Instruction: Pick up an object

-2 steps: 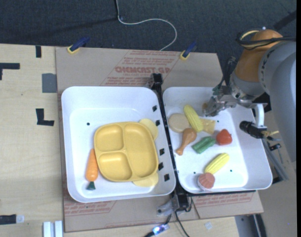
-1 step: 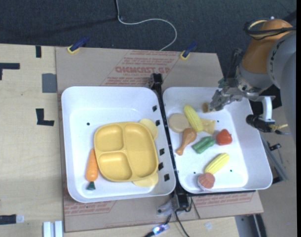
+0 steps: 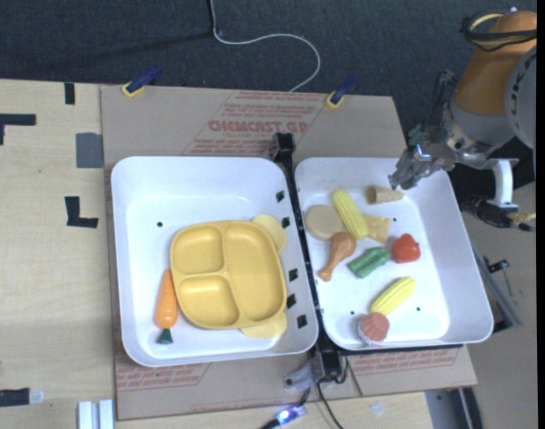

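Note:
The right bin (image 3: 451,239) holds several toy foods: a corn cob (image 3: 349,213), a second yellow corn (image 3: 392,295), a red tomato (image 3: 406,249), a green pepper (image 3: 370,262), a chicken drumstick (image 3: 336,253), a tan round piece (image 3: 322,221), a pink slice (image 3: 374,327) and a small tan chunk (image 3: 383,195). My gripper (image 3: 405,178) hangs over the bin's far right corner, just right of and above the tan chunk. Nothing shows between its fingers. In the left bin (image 3: 138,195) lie a yellow divided plate (image 3: 228,272) and an orange carrot (image 3: 166,302).
Both bins rest on a cardboard sheet (image 3: 246,123). A white cable (image 3: 264,38) loops across the dark floor behind. The arm (image 3: 491,88) stands at the right, above the right bin's far edge. A pale yellow piece (image 3: 272,231) peeks out from under the plate.

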